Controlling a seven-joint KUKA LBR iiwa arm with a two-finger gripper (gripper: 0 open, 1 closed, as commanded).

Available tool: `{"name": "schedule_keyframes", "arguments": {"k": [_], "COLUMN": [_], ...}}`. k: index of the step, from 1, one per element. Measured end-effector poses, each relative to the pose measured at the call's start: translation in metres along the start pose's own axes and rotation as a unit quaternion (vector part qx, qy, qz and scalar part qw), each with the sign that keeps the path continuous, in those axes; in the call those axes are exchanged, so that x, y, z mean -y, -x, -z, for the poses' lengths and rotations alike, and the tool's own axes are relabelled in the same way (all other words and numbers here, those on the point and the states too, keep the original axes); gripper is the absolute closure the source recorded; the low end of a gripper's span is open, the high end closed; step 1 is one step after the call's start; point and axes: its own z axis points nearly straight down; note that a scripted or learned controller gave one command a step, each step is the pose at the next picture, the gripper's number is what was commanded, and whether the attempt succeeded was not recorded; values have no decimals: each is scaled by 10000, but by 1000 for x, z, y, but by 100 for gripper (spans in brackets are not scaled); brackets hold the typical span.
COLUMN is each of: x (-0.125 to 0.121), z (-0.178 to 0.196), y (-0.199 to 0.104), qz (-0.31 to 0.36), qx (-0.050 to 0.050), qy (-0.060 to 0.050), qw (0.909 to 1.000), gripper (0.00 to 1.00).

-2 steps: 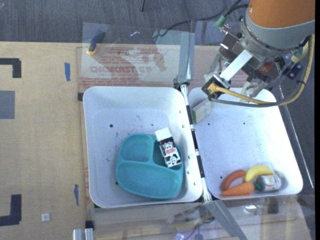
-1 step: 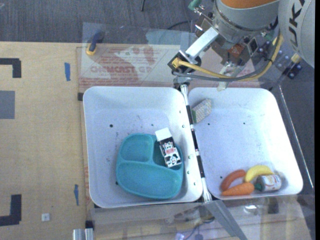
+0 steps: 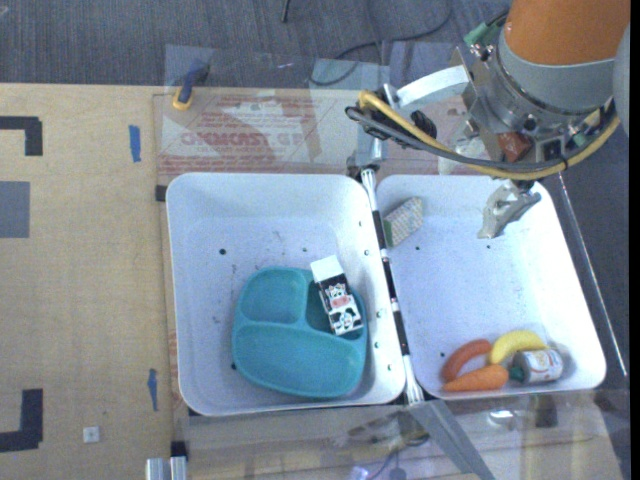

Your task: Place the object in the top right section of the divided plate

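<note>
On the wooden tabletop (image 3: 80, 268) stand two shallow white bins side by side. In the left bin (image 3: 200, 218) lies a teal divided plate (image 3: 290, 353) with three sections, placed in the lower half of the bin. A small carton (image 3: 337, 296), white with black and red print, lies in the top right section of the plate; its upper end leans on the plate's rim, near the wall between the bins. The gripper (image 3: 505, 211) hangs over the upper part of the right bin (image 3: 570, 268), below the grey wrist and the orange band of the arm. Its fingers seem to be slightly apart, and nothing is between them, but the view there is small and not sharp, so I am not fully sure about it. In the upper left corner of the right bin lies a small grey-green block (image 3: 403, 218), leaning against the wall. In the lower right corner of that bin several toy foods lie close together: a banana (image 3: 517, 343), a carrot (image 3: 477, 378), a red sausage (image 3: 466, 357) and a small can (image 3: 540, 365). The gripper is well apart from the carton and from the plate.
</note>
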Motion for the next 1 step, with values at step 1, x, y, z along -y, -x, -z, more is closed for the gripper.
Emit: {"name": "schedule_keyframes", "arguments": {"k": [1], "x": [25], "z": [0], "y": [-37], "qz": [-404], "qx": [-10], "qy": [7], "qw": [9992], "gripper": [0]}}
